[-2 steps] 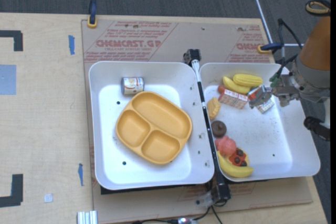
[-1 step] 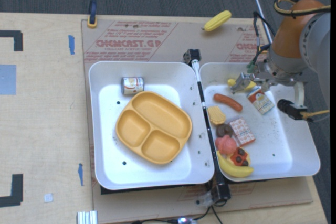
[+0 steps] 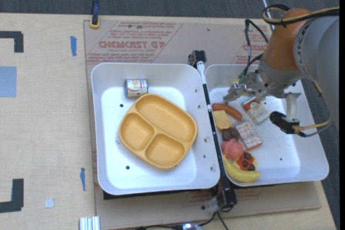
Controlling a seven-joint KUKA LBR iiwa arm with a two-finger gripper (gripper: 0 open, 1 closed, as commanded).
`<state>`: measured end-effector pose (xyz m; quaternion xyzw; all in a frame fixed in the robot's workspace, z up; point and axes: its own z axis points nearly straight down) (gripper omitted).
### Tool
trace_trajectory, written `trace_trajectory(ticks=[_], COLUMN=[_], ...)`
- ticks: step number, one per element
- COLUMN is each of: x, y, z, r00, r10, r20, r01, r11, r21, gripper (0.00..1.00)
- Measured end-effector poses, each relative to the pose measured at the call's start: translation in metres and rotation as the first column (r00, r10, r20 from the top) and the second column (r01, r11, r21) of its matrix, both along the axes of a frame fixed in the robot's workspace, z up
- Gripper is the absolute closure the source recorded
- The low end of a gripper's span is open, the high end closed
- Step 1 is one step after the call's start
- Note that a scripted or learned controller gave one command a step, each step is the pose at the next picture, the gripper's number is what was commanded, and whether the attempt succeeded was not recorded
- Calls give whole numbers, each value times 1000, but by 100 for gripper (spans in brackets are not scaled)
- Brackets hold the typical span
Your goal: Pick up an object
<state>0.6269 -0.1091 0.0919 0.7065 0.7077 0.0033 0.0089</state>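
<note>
Directly beneath my gripper [image 3: 249,92], in the right bin [image 3: 307,167], sits the pile I have to choose from, and from this angle I cannot tell whether the hand is released or clenched, nor whether anything is in it. Nearest, just below and toward the divider, lies a toy hot dog [image 3: 227,111]; I judge it light, stiff plastic, smooth and rounded, so I would take it across its narrow middle to keep it from squirting out. A small white packet [image 3: 258,113] lies just below the hand, flat and probably hard to get under. Farther from the hand are a checkered packet [image 3: 249,134], a pink piece [image 3: 232,148] and a banana [image 3: 241,171], crowded and touching, likely to shift together. Well away, in the left bin [image 3: 105,116], lie a yellow divided plate [image 3: 157,130] and a small can [image 3: 136,87].
</note>
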Motion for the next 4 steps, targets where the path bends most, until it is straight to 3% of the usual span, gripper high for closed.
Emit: trace_trajectory(ticks=[1, 3, 4], x=[-74, -115, -114], y=[9, 14, 12], z=[-1, -1, 10], r00=[1000, 1000, 1000], r10=[-2, -1, -4], r20=[1, 6, 11], r01=[2, 1, 4], r11=[1000, 1000, 1000], r21=[1, -1, -5], gripper=[0, 0, 100])
